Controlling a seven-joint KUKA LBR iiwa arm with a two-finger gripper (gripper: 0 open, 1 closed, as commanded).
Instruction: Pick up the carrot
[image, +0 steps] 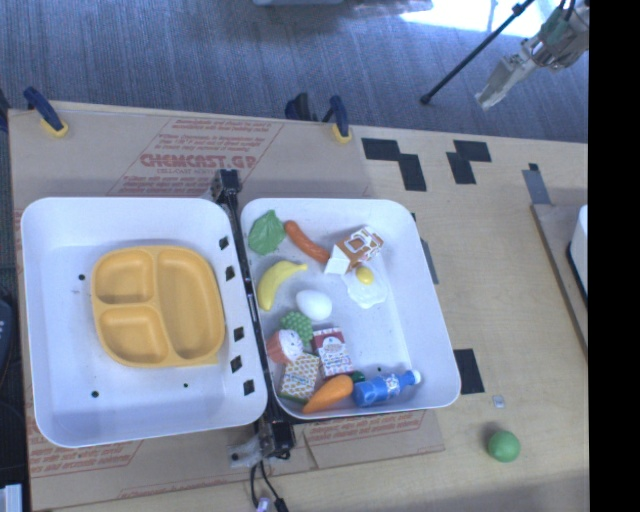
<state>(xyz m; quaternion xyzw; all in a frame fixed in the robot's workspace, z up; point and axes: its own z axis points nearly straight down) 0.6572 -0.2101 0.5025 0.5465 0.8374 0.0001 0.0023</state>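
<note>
Carrot (329, 393) lies near-level, tip lower left, beside bottle (385, 388)

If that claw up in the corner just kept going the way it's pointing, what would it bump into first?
The gripper sits at the top right, above the grey floor beyond the bench, tilted down and to the left. Going straight on, it would probably meet the floor or the bench's far edge first, well short of the carrot. Depth is hard to judge.
</note>
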